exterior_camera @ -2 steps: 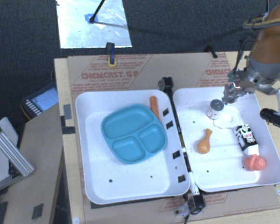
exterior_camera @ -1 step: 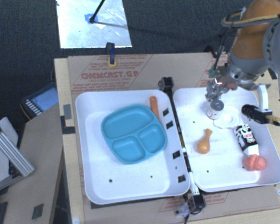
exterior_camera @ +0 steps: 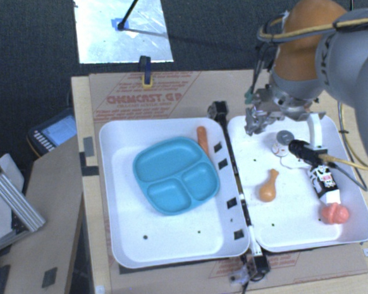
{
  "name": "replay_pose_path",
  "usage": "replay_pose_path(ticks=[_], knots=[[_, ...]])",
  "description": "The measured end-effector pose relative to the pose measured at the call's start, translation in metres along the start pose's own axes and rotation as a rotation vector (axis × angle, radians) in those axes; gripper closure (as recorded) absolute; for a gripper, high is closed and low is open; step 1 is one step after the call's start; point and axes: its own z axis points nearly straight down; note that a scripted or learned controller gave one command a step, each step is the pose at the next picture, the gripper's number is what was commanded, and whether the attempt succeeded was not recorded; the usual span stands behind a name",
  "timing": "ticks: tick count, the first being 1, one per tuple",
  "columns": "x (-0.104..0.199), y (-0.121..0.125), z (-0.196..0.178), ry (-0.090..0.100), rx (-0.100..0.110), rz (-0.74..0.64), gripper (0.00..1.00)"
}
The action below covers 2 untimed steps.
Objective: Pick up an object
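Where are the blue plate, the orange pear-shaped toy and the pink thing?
blue plate [exterior_camera: 175, 175], camera view, its middle divider.
orange pear-shaped toy [exterior_camera: 268, 189], camera view, its fat end.
pink thing [exterior_camera: 336, 213], camera view, its middle.

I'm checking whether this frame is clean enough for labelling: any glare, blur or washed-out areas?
In the camera view, the metal sheet at the top glares bright; the white bins are evenly lit with soft shadows; the blue tray and orange pin read sharp; the tool looks dim and slightly soft under the arm, which fills the upper right corner.
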Motion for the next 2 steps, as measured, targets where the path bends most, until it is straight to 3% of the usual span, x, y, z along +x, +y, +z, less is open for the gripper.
replay_pose_path(ticks=[2], knots=[[0.115, 0.008, 0.003, 0.0, 0.0, 0.001, 1.0]])
